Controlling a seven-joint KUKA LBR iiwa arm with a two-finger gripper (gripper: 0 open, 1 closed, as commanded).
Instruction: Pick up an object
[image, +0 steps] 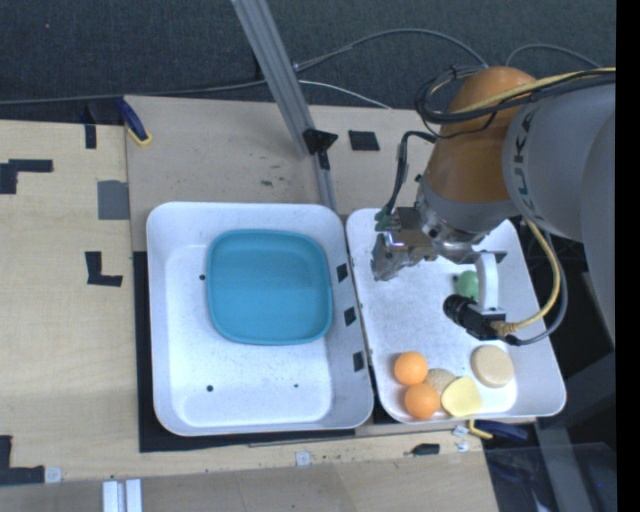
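— What can you take?

— Two orange balls (411, 368), front of the right bin (400, 310), touching; beside them one yellow piece (461, 396), one beige disc (492, 366). Likely light, smooth, prone to roll; I'd pinch across the middle.

— Your jaws?

— My gripper (392, 262) hangs over the bin's rear; released or clenched, I cannot tell.

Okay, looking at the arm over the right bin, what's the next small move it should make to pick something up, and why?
Probably shift the end effector toward the near corner of the right bin. It hangs over bare floor at the bin's far left, while the two orange balls, the yellow piece and the beige disc cluster there.
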